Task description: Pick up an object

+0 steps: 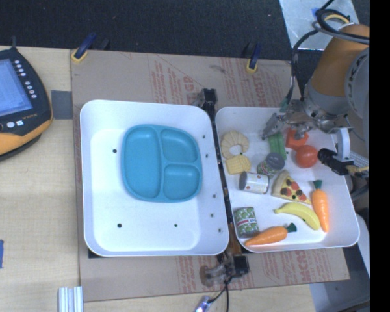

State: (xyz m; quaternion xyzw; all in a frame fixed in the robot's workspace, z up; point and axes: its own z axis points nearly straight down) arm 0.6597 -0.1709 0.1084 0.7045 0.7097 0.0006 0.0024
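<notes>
My gripper (291, 126) hangs over the far part of the right bin (341, 239), the grey arm with its orange band rising behind it to the right. Directly below it lie a red-orange toy (298, 138) and a green toy (277, 145), partly covered by the gripper. A red tomato (305, 156) sits just in front of it. Nothing is visibly lifted off the bin floor.
The right bin also holds a croissant (234, 142), a yellow cracker (238, 165), a grey can (271, 164), a white can (253, 183), a pizza slice (289, 187), a banana (296, 213), two carrots (320, 204) (270, 236) and a green can (246, 221). A blue divided plate (161, 162) lies in the left bin (104, 226).
</notes>
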